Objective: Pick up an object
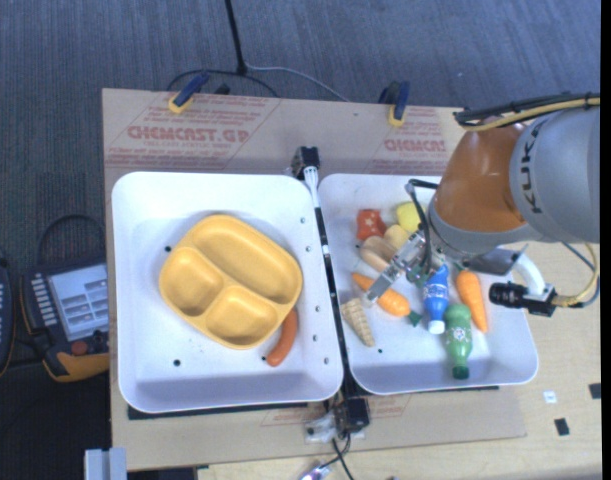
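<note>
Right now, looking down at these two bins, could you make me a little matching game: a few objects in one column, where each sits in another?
Things:
1. yellow divided plate
2. hot dog
3. green bottle
4. corn cob

Places:
A. right bin, near its front edge
B. middle of left bin
C. right bin, by its left wall
D. left bin, against the plate's front right edge

Pairs: 1-B, 2-D, 3-A, 4-C

Count: 2 white bins, left bin (135, 298) and right bin (505, 363). 1 yellow divided tray (230, 280) and 1 orange sausage (283, 340), both well left of the end effector (397, 273). Around the end effector: 2 carrots, small carrot (385, 298) and big carrot (472, 298); 2 bottles, blue bottle (437, 296) and green bottle (458, 341); 1 corn cob (358, 320); 1 red piece (371, 223); 1 yellow piece (409, 214). 2 clamps on the table edge beyond: first clamp (188, 92), second clamp (397, 103).
</note>
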You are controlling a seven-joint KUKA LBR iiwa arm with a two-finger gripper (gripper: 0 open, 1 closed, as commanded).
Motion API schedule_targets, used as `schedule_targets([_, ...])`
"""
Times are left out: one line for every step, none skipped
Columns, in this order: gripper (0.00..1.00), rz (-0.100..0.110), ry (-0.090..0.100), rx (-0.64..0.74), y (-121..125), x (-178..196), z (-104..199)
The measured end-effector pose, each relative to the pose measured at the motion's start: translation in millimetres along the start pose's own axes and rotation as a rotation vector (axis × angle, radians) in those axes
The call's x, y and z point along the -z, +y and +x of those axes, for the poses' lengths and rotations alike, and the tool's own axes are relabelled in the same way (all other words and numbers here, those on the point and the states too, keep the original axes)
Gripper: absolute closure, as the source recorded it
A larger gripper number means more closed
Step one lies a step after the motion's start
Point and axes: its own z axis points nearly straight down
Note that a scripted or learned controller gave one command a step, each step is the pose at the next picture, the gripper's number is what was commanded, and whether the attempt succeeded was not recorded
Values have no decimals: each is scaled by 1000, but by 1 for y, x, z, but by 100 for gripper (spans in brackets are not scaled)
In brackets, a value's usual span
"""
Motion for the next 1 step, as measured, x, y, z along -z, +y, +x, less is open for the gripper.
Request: schedule_targets([0,-4,-9,68,-3,-1,1])
